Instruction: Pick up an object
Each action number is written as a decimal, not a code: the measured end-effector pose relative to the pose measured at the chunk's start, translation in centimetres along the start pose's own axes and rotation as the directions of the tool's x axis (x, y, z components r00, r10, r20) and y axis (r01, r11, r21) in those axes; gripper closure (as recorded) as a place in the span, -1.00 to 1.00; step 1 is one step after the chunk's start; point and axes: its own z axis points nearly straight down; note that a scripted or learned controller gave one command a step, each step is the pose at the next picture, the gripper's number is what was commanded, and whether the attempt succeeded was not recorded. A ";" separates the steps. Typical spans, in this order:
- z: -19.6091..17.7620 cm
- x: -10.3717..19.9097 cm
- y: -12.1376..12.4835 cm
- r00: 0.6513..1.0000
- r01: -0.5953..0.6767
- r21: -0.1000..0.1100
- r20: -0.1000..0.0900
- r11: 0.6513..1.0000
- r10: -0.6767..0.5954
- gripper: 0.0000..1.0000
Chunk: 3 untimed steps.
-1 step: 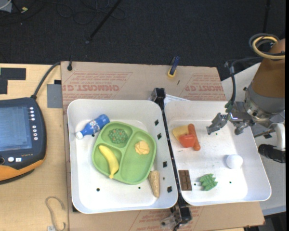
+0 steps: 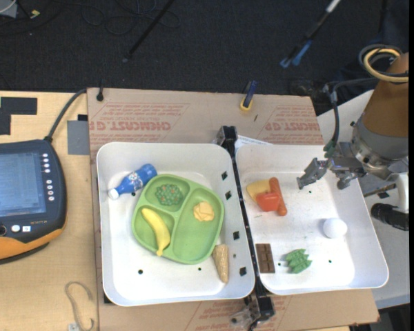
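Note:
My gripper (image 2: 328, 177) hangs over the upper right part of the right bin (image 2: 372, 267), fingers spread open with nothing between them. To its left, apart from it, a red and orange toy (image 2: 270, 197) lies against a yellow piece (image 2: 255, 188). A white ball (image 2: 333, 227) rests below the gripper. Near the bin's front lie a green leafy toy (image 2: 298, 261) and a brown chocolate bar (image 2: 264, 256).
The left bin (image 2: 114, 267) holds a green divided plate (image 2: 183, 250) with a banana (image 2: 156, 229), an orange piece (image 2: 203, 212) and peas (image 2: 168, 194). A blue bottle (image 2: 133, 180) and a pale cone (image 2: 221, 262) lie beside the plate. A tablet (image 2: 17, 188) sits far left.

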 end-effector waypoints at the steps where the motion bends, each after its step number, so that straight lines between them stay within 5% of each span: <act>1: 4.3 0.0 -0.2 1.000 0.001 0.003 0.000 1.000 -0.001 -1.00; 3: 14.1 0.5 0.2 1.000 0.000 0.002 -0.001 1.000 0.000 -1.00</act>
